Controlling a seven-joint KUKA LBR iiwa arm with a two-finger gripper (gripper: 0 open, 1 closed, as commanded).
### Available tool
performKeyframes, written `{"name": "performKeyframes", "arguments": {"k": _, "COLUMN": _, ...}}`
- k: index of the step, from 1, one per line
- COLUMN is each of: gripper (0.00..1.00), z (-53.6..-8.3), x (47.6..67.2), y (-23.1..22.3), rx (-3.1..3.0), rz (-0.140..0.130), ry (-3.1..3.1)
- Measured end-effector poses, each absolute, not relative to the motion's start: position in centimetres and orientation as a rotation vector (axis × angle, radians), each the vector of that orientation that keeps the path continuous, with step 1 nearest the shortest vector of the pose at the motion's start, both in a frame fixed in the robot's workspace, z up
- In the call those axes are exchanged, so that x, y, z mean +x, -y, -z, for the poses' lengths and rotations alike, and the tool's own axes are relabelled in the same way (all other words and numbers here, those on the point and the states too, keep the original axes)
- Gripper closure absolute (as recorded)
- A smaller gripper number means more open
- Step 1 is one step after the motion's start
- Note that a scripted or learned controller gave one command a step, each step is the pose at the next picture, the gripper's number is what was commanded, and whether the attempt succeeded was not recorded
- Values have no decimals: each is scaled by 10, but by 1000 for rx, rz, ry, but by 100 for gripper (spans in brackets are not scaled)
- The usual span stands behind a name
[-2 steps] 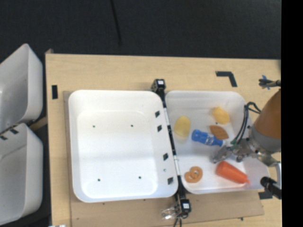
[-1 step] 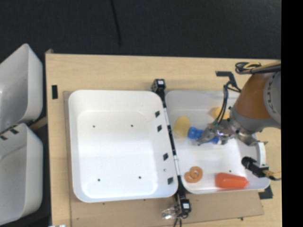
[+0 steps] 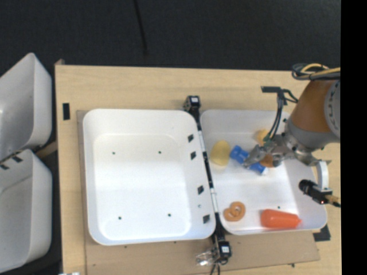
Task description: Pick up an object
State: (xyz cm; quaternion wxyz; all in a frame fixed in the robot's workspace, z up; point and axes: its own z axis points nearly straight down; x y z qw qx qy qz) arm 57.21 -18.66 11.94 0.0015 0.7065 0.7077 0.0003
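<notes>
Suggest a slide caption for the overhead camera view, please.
Robot hand lowered onto a blue block in the right bin.

Pretty plain setup: a light wood table (image 3: 143, 87) sitting on a dark, almost black floor (image 3: 172, 22), with a thin dark cable (image 3: 139, 22) trailing across it up top. Off to the left edge there are two white rounded boxy things (image 3: 20, 171) stacked beside the table. Lighting's even, nothing harsh.
</notes>
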Motion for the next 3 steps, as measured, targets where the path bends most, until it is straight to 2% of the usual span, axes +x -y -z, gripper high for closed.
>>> {"name": "performKeyframes", "arguments": {"k": 1, "gripper": 100, "z": -129, "x": 571, "y": 188, "rx": 2220, "rz": -1, "ry": -2219}}
{"name": "performKeyframes", "arguments": {"k": 2, "gripper": 100, "z": -206, "x": 626, "y": 76, "rx": 2203, "rz": -15, "ry": -2231}}
{"name": "performKeyframes", "arguments": {"k": 3, "gripper": 100, "z": -263, "x": 592, "y": -3, "rx": 2210, "rz": -8, "ry": -2232}}
